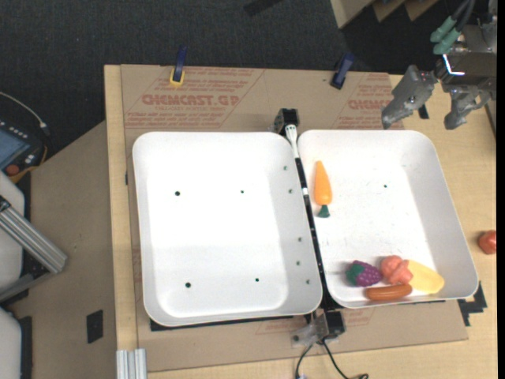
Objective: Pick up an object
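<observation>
Nearest us, in the right bin's (442,180) front corner, we see a sausage (388,292), purple grapes (364,273), a pinkish-orange fruit (397,269) and a yellow piece (427,278) bunched together, touching or nearly so. Farther back, a carrot (322,183) lies by that bin's left wall, green end toward us. The left bin (213,227) sits beside it on the worktop (118,235). Beyond the right bin's far edge hovers our gripper (432,105), jaws spread wide, holding nothing, well apart from every object.

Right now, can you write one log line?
gripper: open, above right white bin | orange toy carrot: left side | held: nothing
</observation>
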`<state>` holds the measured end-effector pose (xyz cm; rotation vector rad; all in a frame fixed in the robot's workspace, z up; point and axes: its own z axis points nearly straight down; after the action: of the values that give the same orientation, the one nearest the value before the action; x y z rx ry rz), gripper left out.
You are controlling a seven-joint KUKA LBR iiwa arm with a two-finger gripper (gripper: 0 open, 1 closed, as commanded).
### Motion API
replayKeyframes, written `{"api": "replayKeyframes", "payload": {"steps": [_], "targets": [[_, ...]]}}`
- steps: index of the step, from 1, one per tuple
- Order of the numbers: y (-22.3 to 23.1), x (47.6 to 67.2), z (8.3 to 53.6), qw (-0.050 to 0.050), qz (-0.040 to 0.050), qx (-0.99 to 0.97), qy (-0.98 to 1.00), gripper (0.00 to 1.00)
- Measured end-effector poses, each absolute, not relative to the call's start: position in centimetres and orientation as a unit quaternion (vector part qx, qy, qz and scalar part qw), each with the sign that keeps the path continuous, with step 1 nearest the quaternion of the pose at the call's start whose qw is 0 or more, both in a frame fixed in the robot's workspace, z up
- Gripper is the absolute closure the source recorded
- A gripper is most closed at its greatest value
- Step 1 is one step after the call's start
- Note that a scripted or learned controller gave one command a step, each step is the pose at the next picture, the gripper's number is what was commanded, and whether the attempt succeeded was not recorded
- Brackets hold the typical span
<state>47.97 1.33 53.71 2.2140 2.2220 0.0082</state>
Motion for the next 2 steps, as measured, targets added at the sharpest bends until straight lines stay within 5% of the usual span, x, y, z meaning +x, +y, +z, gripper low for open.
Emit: {"api": "replayKeyframes", "payload": {"steps": [1,2], "targets": [[1.2,47.8,35.6,-0.006,-0.0067,0.708,0.706,0.0],[6.0,48.2,50.1,0.005,0.008,0.705,0.709,0.0]]}}
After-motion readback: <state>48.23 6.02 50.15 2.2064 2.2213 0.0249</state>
